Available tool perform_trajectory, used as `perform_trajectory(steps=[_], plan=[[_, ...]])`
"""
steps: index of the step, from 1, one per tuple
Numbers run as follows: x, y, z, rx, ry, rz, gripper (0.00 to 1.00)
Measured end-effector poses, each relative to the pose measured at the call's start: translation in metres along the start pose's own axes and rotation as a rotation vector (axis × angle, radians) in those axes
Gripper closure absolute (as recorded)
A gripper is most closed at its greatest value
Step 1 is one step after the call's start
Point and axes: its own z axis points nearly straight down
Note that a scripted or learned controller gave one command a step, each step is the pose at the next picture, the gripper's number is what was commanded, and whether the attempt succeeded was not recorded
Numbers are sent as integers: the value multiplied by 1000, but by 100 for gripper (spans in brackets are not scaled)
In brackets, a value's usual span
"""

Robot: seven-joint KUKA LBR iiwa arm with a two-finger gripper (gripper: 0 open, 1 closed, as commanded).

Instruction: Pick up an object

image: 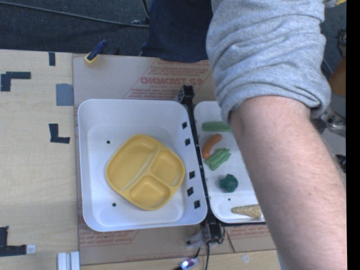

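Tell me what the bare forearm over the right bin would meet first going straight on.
Nothing as far as the picture shows: the forearm crosses the right bin and runs out at the lower edge. Its height above the bench is unclear.

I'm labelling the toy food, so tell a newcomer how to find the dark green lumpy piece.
Start at the right white bin, beside the one holding the yellow divided plate. Its items run in a column; look just below the light green vegetable and above the beige cone. The dark green piece is the only rounded, bumpy, dark one; its neighbours are long and paler.
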Motion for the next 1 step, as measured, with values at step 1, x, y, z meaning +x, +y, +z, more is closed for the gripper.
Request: perform_trajectory(steps=[1], plan=[[53,5,6,4,2,-4,100]])
